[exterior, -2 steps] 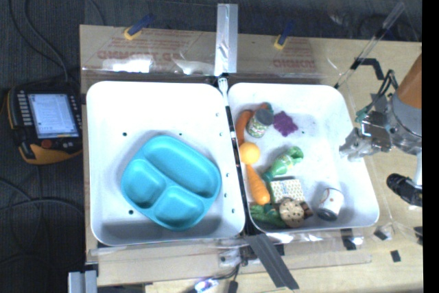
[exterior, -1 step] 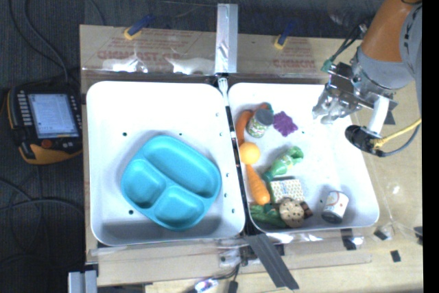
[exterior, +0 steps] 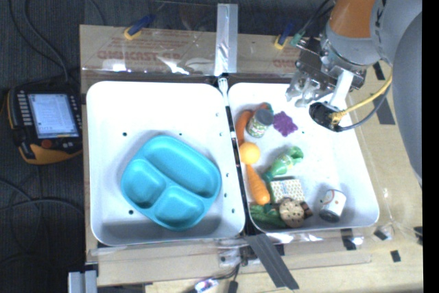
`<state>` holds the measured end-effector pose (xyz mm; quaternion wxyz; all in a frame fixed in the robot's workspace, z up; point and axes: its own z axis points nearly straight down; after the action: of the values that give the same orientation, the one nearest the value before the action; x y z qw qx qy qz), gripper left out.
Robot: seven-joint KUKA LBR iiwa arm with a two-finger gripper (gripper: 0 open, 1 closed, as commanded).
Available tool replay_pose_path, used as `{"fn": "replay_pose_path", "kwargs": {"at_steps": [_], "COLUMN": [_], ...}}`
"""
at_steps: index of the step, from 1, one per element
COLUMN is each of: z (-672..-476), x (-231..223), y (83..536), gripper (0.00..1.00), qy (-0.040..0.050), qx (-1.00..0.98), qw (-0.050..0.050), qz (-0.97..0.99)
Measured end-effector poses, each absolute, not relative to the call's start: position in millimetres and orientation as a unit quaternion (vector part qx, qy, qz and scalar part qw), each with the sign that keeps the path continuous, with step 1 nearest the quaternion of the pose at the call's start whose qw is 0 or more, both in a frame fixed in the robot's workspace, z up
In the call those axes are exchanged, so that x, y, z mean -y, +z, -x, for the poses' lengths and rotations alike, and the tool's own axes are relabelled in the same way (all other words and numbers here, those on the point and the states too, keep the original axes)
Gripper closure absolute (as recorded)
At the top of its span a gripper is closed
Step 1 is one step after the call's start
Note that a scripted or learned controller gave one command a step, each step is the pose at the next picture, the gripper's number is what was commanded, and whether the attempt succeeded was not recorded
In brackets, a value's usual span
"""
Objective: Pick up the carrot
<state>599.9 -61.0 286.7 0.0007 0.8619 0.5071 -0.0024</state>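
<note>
Over the far right corner of the right bin (exterior: 357, 147), the gripper (exterior: 304, 94) hangs with nothing between its parted fingers. The carrot (exterior: 256, 185) lies well apart, near-left of it, along the bin's left wall, just beside an orange ball (exterior: 249, 153).

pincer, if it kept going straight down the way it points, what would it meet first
Likely the bare white floor of the right bin near its back edge. The pincer hangs there, apart from the purple toy and the carrot; depth is unclear.
</note>
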Motion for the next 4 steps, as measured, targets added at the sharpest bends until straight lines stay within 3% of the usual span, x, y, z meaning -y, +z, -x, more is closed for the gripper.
{"fn": "replay_pose_path", "kwargs": {"at_steps": [1,2,3,4], "z": [-653.3,-653.4,-633.5,-623.6], "x": [22.6,22.2,11.2,-33.7], "y": [325.3,333.4,321.3,211.7], "gripper": [1.00,1.00,1.00,1.00], "qy": [-0.0024,-0.0050,-0.0026,-0.0021], "qx": [-0.535,-0.536,-0.612,-0.642], "qw": [0.001,0.002,0.000,-0.001], "qz": [-0.845,-0.844,-0.791,-0.766]}}
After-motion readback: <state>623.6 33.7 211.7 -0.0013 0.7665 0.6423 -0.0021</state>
